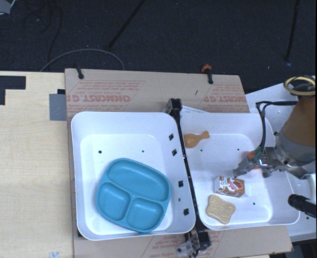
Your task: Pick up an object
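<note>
Overhead, a glossy blue three-compartment tray [133,194] fills the left bin [83,144]; the pincer [244,167] is blurred above a printed packet [231,186], so its grip can't be told.

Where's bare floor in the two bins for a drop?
Left bin: a bare strip along the far wall, behind the blue tray, which fills the near part. Right bin: a bare middle patch between the drumstick and the packet. Crowded near the packet, the bread slice and the gripper.

A robotics lab is showing here. Two white bins [123,123] are sitting on a clamped cardboard sheet [147,90]. Cables [77,55] are trailing over dark carpet.
</note>
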`<action>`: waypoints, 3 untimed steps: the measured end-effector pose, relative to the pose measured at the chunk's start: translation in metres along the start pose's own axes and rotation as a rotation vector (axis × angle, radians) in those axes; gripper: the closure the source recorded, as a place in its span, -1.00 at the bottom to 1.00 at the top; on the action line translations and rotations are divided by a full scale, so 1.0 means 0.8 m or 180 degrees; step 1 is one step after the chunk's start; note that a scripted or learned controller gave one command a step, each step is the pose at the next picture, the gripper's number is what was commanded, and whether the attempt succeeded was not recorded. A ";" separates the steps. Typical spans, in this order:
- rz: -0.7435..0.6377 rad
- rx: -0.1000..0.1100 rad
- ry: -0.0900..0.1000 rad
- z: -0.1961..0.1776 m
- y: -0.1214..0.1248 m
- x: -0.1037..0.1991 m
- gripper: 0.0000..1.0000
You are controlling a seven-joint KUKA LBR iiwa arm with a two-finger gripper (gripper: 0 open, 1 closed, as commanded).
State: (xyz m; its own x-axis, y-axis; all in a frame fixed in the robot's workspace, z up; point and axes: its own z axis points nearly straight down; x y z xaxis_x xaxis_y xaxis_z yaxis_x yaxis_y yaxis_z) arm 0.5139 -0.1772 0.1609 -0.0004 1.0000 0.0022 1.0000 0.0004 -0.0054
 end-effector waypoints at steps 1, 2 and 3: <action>-0.0001 -0.0041 0.0019 0.068 0.008 -0.002 -1.00; -0.0005 -0.0040 -0.0012 0.089 0.012 -0.003 -1.00; 0.0014 -0.0012 -0.0006 0.078 0.008 -0.004 1.00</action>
State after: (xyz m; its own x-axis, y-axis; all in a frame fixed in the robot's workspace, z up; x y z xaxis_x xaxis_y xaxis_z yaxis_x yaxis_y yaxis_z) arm 0.5202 -0.1801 0.0983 0.0041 1.0000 0.0004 1.0000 -0.0041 -0.0016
